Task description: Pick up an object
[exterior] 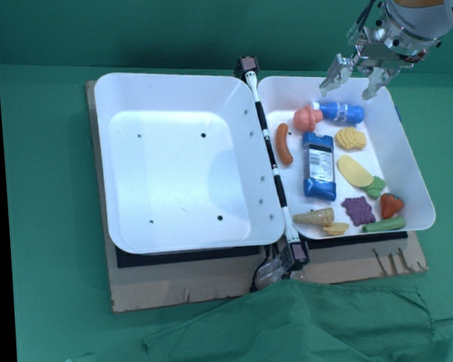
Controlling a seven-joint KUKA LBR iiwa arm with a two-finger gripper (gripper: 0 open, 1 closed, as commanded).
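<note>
Gripper point(355, 77) is seen spread open and empty, poised above the far rim of the right bin point(413, 172), with nothing between the fingers. Nearest below it, toward the bin centre, the blue bottle point(342, 112) lies on its side, its cap end touching or nearly touching the orange-pink toy point(308, 118). This bottle is judged the likeliest pick. A good grasp would be made by lowering straight down over the bottle's middle, with the fingers set across its short axis so the round body is not squeezed out lengthwise. The pink toy should be kept clear of the near finger; a finger landing on it would likely tilt the grasp or push both away. The rest lies further from the bottle: yellow shell point(350, 138) just beside it toward the near side, blue packet point(319, 165) flat near the bin centre, sausage point(283, 144) beside the hinge wall, and cone point(315, 216), grapes point(358, 210), strawberry point(391, 203) and green pod point(383, 225) well apart along the near wall. Whether the bottle is soft or hard cannot be told, so closure should be firm and the lift slow. The left bin point(127, 90) is not involved in the pick.
</note>
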